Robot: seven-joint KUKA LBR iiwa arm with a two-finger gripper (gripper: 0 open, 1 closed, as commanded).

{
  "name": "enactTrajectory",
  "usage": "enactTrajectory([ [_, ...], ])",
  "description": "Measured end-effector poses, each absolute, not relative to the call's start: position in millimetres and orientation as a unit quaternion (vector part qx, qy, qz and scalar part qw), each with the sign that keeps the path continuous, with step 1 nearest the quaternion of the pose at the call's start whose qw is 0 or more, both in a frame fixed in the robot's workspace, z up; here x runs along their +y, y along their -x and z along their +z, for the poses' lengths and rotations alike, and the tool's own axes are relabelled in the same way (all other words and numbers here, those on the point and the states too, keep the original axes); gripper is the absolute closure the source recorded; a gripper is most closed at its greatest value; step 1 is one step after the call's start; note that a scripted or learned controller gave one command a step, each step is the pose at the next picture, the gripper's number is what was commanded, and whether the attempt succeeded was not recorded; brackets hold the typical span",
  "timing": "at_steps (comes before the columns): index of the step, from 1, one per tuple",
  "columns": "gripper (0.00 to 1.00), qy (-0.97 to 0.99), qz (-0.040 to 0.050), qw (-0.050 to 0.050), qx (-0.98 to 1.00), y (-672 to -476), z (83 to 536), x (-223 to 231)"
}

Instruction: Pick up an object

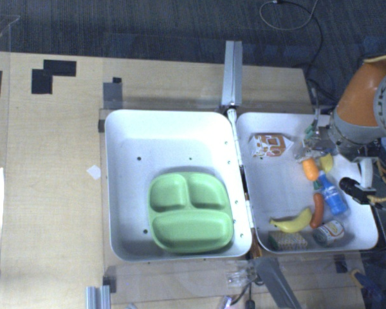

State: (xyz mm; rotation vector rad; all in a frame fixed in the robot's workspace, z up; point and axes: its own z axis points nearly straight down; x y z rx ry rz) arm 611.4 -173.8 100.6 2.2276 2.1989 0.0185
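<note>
The things to be picked lie crowded in the right bin (264,172), mostly along its right and near sides. A small orange piece (310,170) sits just beside a yellow piece (326,162), the two close under the gripper (316,138), which hangs over the bin's far right corner. From where I stand I cannot tell whether the gripper is open or closed, and I see nothing held in it.

Just nearer than the orange piece lies a blue bottle (334,198) with a green cap, slanting toward the bin's right wall. A red, sausage-shaped thing (318,210) lies right against the bottle's left side. A banana (294,221) curves from the red thing's near end toward the middle of the bin. Along the near wall a dark, rough-looking block (288,240) lies just below the banana, and a small can (329,232) lies on its side next to it, at the near right corner. Well apart from this cluster, an orange and white packet (269,145) lies flat toward the far left of the same bin.

The left bin (125,172) holds a green divided plate (190,211), set toward its near right side.

The arm (367,102), with its orange band, reaches in over the right bin's far right edge. Both bins rest side by side on the pale wooden tabletop (45,192), which bears a few black patches (51,74) at its far left. A thin cable (289,11) loops on the dark floor beyond.
</note>
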Motion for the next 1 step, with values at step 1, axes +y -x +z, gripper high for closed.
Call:
enactTrajectory([
  [1, 1.0, -0.685, 0.0023, 0.003, 0.728, -670.7, 194.1, -122.0],
])
